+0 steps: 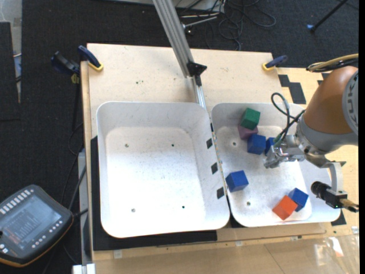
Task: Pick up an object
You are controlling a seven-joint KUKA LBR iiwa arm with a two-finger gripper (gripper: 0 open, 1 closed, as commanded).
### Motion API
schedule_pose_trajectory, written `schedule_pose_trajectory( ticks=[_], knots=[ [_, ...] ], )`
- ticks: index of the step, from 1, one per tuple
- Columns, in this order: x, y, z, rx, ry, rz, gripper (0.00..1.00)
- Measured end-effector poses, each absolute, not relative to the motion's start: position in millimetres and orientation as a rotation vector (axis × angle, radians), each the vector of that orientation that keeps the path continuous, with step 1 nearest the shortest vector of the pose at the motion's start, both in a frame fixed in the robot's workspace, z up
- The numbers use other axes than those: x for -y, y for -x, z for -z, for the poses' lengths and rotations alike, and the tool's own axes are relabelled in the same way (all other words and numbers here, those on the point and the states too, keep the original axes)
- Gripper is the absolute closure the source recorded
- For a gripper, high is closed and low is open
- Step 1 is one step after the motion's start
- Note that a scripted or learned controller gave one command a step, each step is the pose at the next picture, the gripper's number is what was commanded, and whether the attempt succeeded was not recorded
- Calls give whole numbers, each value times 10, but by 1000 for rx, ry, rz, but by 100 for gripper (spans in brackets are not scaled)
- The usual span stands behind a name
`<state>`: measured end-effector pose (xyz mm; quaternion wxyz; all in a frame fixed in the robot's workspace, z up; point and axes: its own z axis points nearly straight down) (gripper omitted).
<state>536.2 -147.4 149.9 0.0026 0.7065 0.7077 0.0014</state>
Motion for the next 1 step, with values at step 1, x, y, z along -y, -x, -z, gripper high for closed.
schedule_pose_trajectory(
  ticks=[1],
  knots=[
    [1571,-5333,-2013,-2218,-2216,-4,100]
  ],
)
